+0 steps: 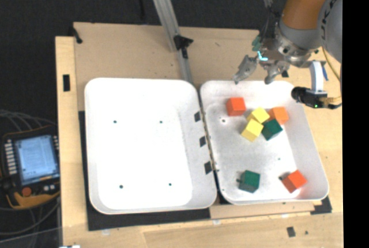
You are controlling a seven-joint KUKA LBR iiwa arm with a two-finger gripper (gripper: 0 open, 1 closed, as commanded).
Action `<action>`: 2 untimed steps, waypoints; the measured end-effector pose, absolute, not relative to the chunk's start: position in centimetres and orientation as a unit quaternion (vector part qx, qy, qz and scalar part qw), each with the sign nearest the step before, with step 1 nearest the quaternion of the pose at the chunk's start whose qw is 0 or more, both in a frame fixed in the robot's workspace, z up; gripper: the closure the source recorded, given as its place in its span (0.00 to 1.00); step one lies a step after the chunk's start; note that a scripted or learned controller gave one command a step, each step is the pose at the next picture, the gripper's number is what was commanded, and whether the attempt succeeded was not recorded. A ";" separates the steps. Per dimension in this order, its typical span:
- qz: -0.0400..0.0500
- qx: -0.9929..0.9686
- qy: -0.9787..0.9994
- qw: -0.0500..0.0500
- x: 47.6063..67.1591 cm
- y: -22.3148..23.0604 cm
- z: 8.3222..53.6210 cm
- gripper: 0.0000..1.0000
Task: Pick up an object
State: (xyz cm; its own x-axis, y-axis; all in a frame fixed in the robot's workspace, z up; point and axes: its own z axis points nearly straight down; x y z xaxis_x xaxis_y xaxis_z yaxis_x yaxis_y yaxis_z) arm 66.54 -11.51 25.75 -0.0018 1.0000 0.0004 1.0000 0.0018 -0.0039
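Note:
Small blocks lie in the right bin (305, 143). An orange block (235, 106) sits near its far left. Two yellow blocks (255, 123), a green block (271, 129) and another orange block (280, 113) cluster in the middle. A green block (249, 180) and an orange-red block (293, 180) rest near the front. My gripper (256, 73) hangs above the bin's far rim, higher than the blocks, its two fingers spread apart and open with nothing between them.
The left bin (141, 143) stands beside the right one. A slanted metal pole (164, 7) rises from behind the bins. A handheld control pendant (31, 163) lies off the bench at the left.

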 end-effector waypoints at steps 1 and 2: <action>0.001 -0.706 -0.708 -0.001 66.6 -11.6 26.0 0.00; 0.002 -0.707 -0.707 0.001 65.5 -11.6 20.7 0.00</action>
State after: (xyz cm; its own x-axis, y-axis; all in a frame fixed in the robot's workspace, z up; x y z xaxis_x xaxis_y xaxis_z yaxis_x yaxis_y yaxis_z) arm 65.54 -11.61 20.65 0.0001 1.0000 -0.0017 1.0000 -0.0001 -0.0039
